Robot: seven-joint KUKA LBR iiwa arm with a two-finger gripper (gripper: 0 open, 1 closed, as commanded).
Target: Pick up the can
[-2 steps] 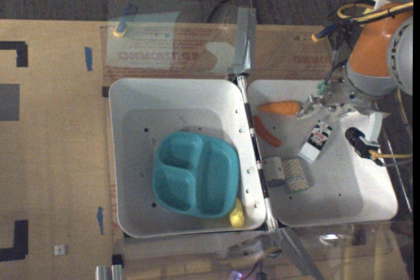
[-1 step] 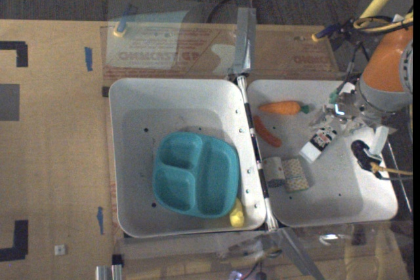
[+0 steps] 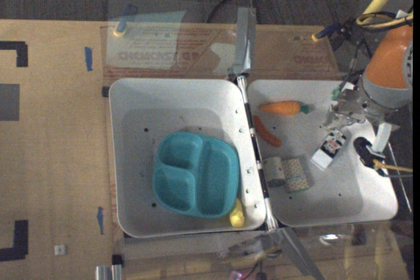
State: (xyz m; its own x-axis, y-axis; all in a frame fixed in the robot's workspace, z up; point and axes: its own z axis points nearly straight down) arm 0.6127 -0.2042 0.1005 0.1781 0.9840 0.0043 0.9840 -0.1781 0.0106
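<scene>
The arm reaches in from the right over the far part of the right bin, its orange band above the grey wrist. The gripper hangs low near the bin's far right side; whether it is open or closed cannot be told, and nothing can be seen in its grip. The can lies on its side in the near left part of the right bin, close to the divider between the bins, well apart from the gripper. A carrot lies at the far left of that bin, with a small white box between can and gripper. The left bin holds a teal divided plate
</scene>
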